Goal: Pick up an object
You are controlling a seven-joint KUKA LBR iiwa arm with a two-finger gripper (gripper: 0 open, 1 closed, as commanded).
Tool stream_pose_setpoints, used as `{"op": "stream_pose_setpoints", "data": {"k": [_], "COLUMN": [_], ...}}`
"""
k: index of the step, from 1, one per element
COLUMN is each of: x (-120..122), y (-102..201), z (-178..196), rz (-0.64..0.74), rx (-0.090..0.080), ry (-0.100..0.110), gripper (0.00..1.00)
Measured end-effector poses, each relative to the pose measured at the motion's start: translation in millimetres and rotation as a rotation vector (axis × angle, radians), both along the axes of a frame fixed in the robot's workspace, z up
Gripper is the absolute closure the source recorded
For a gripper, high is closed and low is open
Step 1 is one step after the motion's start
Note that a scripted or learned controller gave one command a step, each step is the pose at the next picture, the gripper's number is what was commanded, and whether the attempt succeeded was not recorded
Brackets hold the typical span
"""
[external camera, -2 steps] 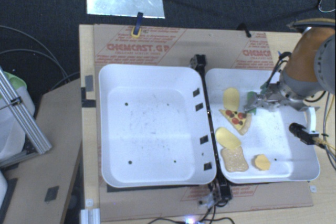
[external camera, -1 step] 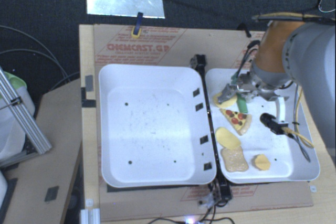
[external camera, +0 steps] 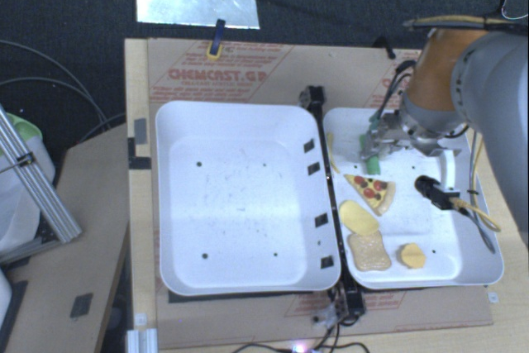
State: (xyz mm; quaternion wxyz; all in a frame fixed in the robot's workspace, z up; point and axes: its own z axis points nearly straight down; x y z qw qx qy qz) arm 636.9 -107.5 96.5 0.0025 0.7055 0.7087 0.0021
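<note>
Two bins sit side by side on the bench [external camera: 140, 202]. The right bin [external camera: 471, 264] holds a pizza slice [external camera: 371, 190]; nearer the camera lie a bread slice [external camera: 369, 252] and, to its right, a small chunk [external camera: 412, 255].

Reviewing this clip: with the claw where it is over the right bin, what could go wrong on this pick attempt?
The claw sits near the right bin's upper left area, above the pizza slice; it may close on nothing. The pizza slice, yellow piece and toast lie close together, so a descent could nudge neighbours. All look flat, likely hard to pinch.
</note>
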Motion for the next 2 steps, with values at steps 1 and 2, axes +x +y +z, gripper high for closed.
{"op": "stream_pose_setpoints", "data": {"k": [1,2], "x": [-56.7,-81.5], "y": [56.7,109.2], "z": [122.5,171.3], "rz": [0.005,0.006], "rx": [0.003,0.003], "ry": [-0.004,0.001], "gripper": [1.0,1.0]}}
